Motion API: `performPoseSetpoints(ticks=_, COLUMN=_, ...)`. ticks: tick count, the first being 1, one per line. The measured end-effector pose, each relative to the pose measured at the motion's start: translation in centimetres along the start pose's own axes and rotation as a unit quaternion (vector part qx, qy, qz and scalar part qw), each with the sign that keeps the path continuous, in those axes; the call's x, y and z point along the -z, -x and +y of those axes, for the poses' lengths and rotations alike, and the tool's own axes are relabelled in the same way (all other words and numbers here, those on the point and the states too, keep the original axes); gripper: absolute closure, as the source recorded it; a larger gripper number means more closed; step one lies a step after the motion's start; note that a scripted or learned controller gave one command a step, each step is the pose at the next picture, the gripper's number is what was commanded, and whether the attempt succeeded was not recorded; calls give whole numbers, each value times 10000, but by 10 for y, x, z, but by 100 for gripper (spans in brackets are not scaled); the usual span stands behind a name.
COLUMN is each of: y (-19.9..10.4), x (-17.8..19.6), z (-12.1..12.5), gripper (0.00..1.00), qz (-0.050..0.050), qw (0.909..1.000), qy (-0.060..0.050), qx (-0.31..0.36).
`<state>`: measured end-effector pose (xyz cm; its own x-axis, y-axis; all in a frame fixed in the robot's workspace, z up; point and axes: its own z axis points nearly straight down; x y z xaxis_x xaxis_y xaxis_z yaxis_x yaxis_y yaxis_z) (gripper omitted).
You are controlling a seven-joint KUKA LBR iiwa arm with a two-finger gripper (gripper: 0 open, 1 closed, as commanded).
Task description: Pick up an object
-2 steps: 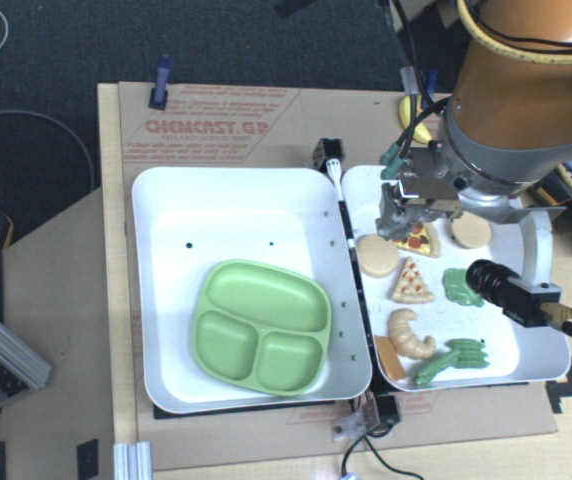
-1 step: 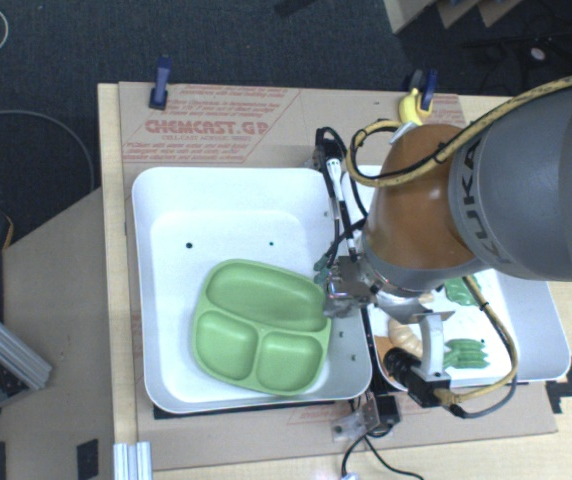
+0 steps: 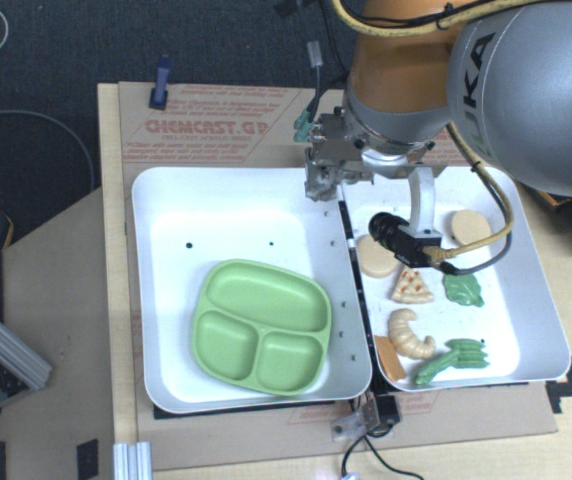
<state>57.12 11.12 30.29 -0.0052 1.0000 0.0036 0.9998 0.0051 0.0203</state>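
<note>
1. You would have seen the arm (image 3: 526,78) reaching in from the right, its orange band (image 3: 416,28) above the far edge of the bins.
2. The gripper (image 3: 324,176) hung over the far end of the wall shared by the two bins, just at the back corner of the left bin (image 3: 166,228).
3. You could not tell from this view how far the gripper was open, and nothing was visibly caught in it.
4. The things you might pick lay mostly in the right bin (image 3: 526,308): a round beige biscuit (image 3: 374,258) close to the shared wall, and a second pale round piece (image 3: 469,228) toward the far right.
5. Between them and a little nearer the front sat a pizza slice (image 3: 412,286), with a green leafy piece (image 3: 463,289) just beside it on the right.
6. Toward the front edge lay a croissant (image 3: 409,334), a green bean pod (image 3: 451,360) near it, and a flat orange-brown piece (image 3: 388,360) touching the croissant's left end.
7. In the left bin a green divided plate (image 3: 261,323) lay flat toward the front right, well apart from the gripper.
8. Both bins rested on a cardboard sheet (image 3: 216,118) printed in red, with a blue clip (image 3: 160,83) at its far left edge.
</note>
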Motion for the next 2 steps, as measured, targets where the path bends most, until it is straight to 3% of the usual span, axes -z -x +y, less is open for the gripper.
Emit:
performPoseSetpoints(ticks=1, y=-63, x=50, z=-95, gripper=100, qz=5, qw=9999, qy=-96, qx=27)
performPoseSetpoints(ticks=2, y=-26, x=211, z=-67, gripper=100, qz=12, qw=10000, qy=10, qx=-38)
